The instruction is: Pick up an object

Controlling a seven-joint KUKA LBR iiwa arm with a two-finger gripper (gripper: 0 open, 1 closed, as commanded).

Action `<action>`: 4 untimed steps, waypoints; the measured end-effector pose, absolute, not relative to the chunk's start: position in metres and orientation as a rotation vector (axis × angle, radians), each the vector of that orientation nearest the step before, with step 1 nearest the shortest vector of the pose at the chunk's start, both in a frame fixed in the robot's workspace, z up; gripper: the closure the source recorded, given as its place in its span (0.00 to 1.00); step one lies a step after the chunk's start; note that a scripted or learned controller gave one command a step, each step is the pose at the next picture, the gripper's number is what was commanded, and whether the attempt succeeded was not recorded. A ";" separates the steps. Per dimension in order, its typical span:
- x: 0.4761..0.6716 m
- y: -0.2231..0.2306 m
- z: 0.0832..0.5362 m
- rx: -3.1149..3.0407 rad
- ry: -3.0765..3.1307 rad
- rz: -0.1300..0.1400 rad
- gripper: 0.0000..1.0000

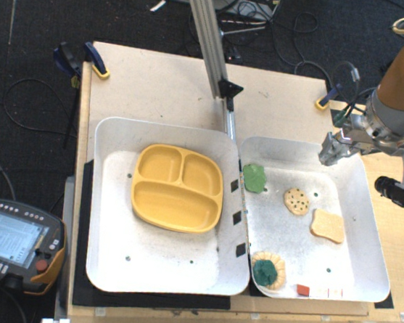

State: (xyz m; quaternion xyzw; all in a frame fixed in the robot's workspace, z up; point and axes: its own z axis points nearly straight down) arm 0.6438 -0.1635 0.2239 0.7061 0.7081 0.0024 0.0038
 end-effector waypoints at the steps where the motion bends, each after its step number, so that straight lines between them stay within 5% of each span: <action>1: 0.645 -0.163 0.247 2.216 2.221 0.005 1.00; 4: 0.638 0.001 0.258 2.214 2.233 0.001 1.00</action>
